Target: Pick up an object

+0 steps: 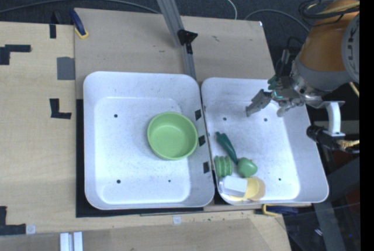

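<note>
There are two white bins side by side on the worktop (134, 51). The gripper (270, 105) hangs over the far part of the right bin (304, 185), on a grey arm (327, 45) with an orange band. Its two fingers are spread apart with nothing between them, so it is let go and holding nothing. One finger (256, 105) sticks out to the left and looks long and grey.

Down in the near left corner of that same bin, well below the gripper, sits a little heap of toys. I count one dark green tool with a handle (227, 148), one round green ball-shaped thing (246, 167), one ridged green thing (223, 165), one white block (235, 185) and one yellow thing (255, 188). They touch each other. They lie apart from the gripper.

In the left bin (105, 144), far to the left of the gripper, there is one light green bowl (172, 136). It stands upright.

I cannot read any words or labels on anything here.
</note>
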You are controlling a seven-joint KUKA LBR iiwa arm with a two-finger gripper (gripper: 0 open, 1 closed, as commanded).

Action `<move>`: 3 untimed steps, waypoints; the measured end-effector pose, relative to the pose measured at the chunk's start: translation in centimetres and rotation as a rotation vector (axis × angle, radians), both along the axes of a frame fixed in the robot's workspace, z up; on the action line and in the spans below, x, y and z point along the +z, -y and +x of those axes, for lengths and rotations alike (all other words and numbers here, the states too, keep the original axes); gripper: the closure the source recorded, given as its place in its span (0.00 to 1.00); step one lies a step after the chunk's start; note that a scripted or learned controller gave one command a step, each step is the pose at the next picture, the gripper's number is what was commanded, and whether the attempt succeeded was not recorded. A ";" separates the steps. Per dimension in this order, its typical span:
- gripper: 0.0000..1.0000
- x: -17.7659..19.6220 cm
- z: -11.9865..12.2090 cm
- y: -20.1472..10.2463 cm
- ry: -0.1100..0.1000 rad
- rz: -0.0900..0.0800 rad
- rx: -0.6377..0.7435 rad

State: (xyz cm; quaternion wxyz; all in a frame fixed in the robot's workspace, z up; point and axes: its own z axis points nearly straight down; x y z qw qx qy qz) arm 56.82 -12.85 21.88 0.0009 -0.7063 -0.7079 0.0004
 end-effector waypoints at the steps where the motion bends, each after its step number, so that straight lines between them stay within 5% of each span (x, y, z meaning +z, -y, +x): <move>1: 0.00 0.0 0.0 0.0 0.000 0.000 0.000; 3: 0.00 -11.3 -1.7 -1.2 -0.007 0.001 -0.001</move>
